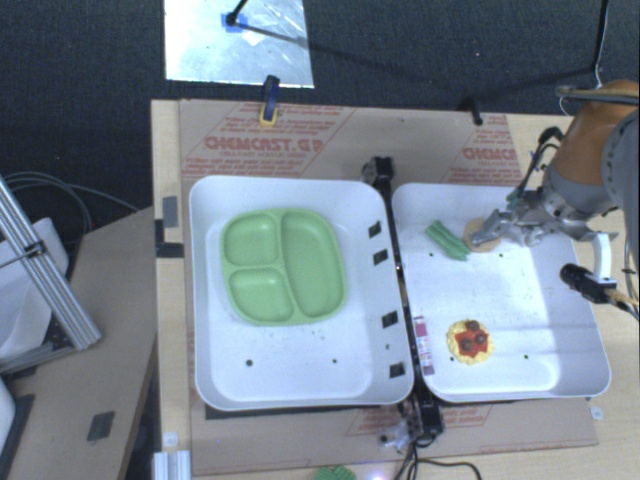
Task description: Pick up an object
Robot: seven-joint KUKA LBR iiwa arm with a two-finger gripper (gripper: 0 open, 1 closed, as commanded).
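From the camera above, the worktop (300,133) is carrying two white bins side by side. The left bin (290,378) is holding a green divided tray (283,266). In the right bin (540,373), a green piece (446,239) is lying near the far edge, just beside a tan disc (480,240) — a small pizza toy (469,341) is sitting well apart, nearer the front. The end effector (487,234) is hanging low at the disc; whether it is open or gripping anything, I cannot tell.
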